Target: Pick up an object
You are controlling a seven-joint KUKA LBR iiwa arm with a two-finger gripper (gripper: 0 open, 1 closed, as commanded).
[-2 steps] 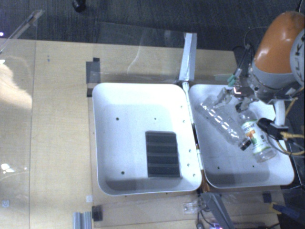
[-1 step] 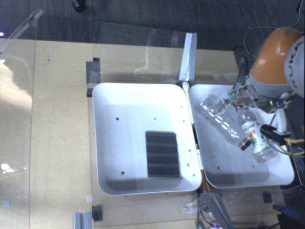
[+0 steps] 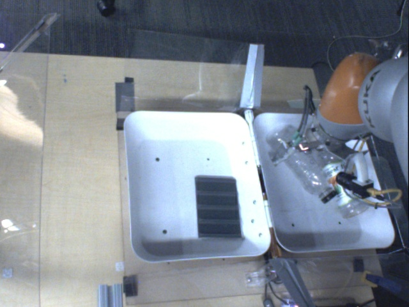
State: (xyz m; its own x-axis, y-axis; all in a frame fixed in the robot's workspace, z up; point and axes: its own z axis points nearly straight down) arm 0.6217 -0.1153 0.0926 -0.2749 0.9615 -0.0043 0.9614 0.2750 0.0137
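Right bin (image 3: 358,232): claw (image 3: 301,147) low over what looks like crumpled clear plastic (image 3: 313,168); grip state cannot be told. Advice: centre over plastic, descend straight, close gently.

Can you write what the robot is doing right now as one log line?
arm: over right bin | clear plastic thing: in right bin, under arm | black ribbed block: in left bin, untouched | grasp: cannot tell

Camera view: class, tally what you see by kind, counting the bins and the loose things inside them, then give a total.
White bins: 2
Black ribbed block: 1
Clear crumpled plastic item: 1
Total: 4
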